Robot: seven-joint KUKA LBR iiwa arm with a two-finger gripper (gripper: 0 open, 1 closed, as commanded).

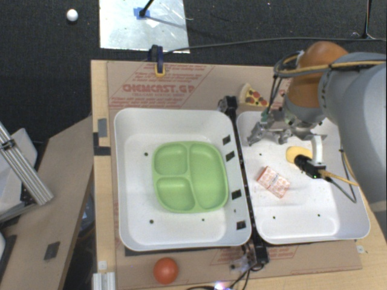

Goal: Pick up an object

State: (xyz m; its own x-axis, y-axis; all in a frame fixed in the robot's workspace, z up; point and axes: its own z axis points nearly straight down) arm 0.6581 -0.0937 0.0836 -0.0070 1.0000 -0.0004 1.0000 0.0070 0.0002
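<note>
In the right bin (314,222) a pink and white packet (274,182) lies near the middle. A yellow object (295,154) rests a little behind it to the right, partly hidden by the arm. My gripper (268,135) hovers over the bin's back left part, behind the packet and left of the yellow object. Its fingers (253,135) stand apart, open, with nothing between them. The grey arm with its orange band (320,56) reaches in from the right.
The left bin (130,162) holds a green divided plate (189,176). A toy pizza slice (253,95) lies on the cardboard behind the right bin. A red ball (165,270) sits on the bench in front of the left bin.
</note>
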